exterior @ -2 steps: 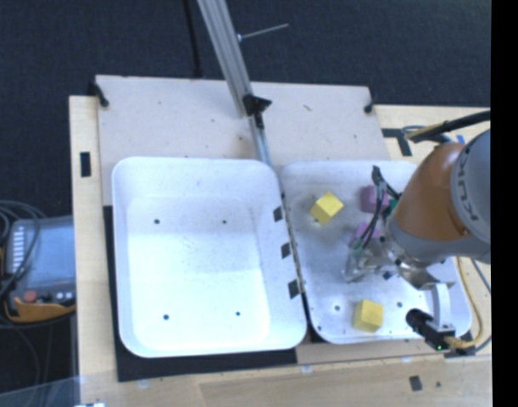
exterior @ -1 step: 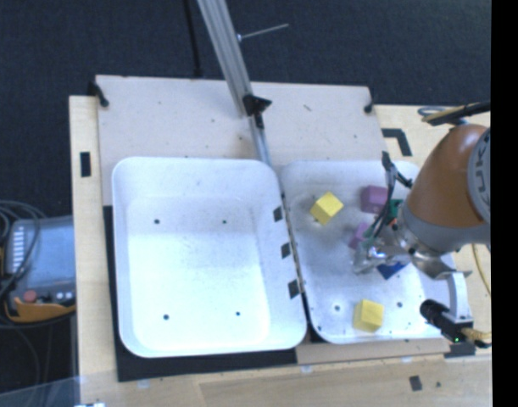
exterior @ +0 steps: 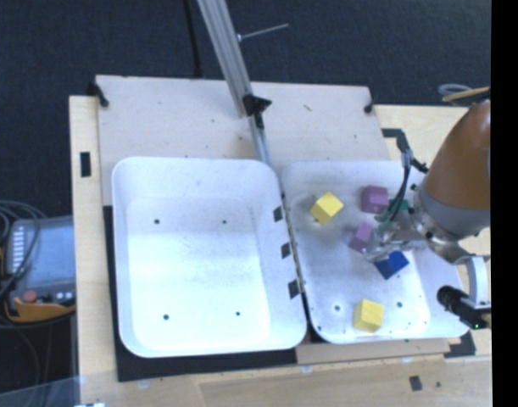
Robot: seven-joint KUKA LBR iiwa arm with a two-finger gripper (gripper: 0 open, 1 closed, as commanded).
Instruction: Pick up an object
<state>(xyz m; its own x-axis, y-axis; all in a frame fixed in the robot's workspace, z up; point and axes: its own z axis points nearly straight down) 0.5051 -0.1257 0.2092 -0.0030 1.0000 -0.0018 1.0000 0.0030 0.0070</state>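
**Lighting and Image Quality**

Illumination was even and moderately bright. The left bin (exterior: 199, 253) showed near-overexposed glare on its floor. Shadows were soft and short. Overall focus was slightly soft; the surrounding dark floor (exterior: 89, 24) lacked detail.

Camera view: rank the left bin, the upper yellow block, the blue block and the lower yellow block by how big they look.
1. Left bin, by far the largest.
2. Upper yellow block, lower yellow block and blue block look about alike; the gripper partly covers the blue one, so I won't rank them.
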